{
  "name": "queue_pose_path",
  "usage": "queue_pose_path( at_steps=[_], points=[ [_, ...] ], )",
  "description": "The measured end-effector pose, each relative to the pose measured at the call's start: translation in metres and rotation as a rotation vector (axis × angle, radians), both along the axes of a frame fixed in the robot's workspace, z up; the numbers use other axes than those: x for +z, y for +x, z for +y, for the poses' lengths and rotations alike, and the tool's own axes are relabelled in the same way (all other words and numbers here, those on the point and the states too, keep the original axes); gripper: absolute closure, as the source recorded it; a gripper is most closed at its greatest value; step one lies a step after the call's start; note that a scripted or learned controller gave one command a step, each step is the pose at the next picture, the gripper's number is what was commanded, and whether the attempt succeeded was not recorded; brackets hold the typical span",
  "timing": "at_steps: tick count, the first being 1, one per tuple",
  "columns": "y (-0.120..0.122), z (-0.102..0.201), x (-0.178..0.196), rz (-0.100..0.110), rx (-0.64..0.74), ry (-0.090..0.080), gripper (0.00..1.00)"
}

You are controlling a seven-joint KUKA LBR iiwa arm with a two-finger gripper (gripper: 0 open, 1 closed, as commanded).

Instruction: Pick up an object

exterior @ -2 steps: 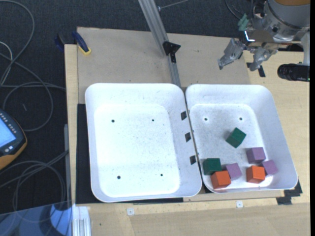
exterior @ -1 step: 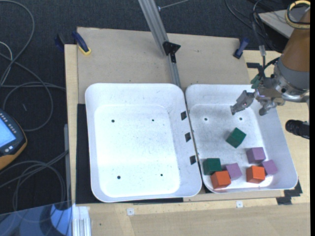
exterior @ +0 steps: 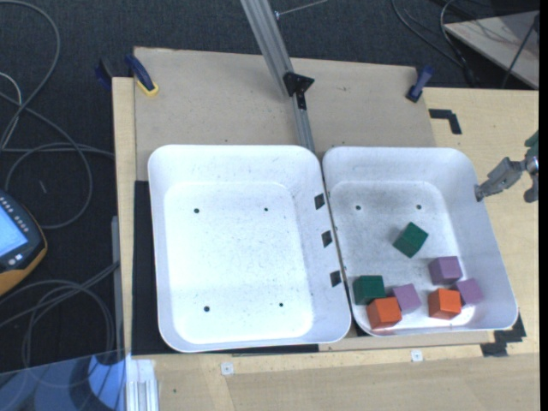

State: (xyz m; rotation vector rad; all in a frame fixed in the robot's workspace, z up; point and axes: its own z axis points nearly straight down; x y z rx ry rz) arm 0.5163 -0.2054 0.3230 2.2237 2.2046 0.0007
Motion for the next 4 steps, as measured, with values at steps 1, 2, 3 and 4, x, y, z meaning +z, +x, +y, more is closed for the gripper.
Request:
queue_pose_path(
  at_steps=[1,2,3,4],
  points=[
    [-0.026,0.044,-0.170,0.017,0.009,0.012,0.00],
    [-0.024,0.043,-0.166,0.007,0.009,0.008,0.00],
    [-0.035,0.008,-0.068,-0.003,0.007,0.001,0.00],
    [0.000,0.023,0.036,-0.004,0.013,0.003,0.00]
  ],
)
